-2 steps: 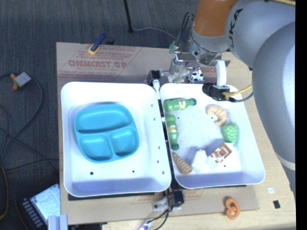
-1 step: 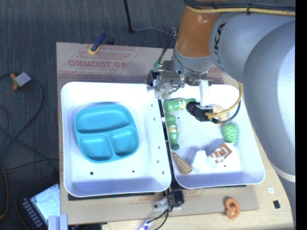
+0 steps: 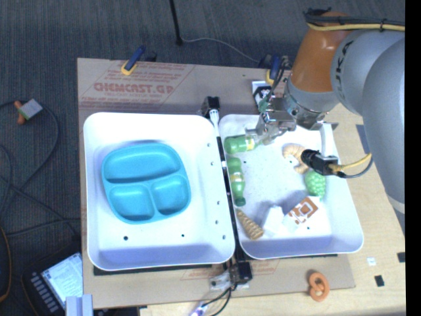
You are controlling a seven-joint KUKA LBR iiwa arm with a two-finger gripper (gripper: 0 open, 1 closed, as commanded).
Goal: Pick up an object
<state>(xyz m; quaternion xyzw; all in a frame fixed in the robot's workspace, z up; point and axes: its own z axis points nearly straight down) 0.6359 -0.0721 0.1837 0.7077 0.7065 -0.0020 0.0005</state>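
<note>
My gripper (image 3: 264, 129) hangs low over the far left part of the right bin (image 3: 342, 242), reaching in from the right. Just to its left lies a green bottle (image 3: 238, 143) with a pale cap, very close to the gripper tip; whether they touch is unclear. A second green bottle (image 3: 235, 184) lies along the bin's left wall. A tan curled piece (image 3: 291, 153) and a green bumpy ball (image 3: 316, 184) sit to the right. Near the front are a white and orange box (image 3: 301, 212) and a ridged brown cone (image 3: 250, 224).
The left bin (image 3: 99, 242) holds a blue three-compartment tray (image 3: 145, 181). On the brown board, a blue clamp (image 3: 133, 58) sits at the back left and a small orange ring (image 3: 318, 285) lies in front of the right bin.
</note>
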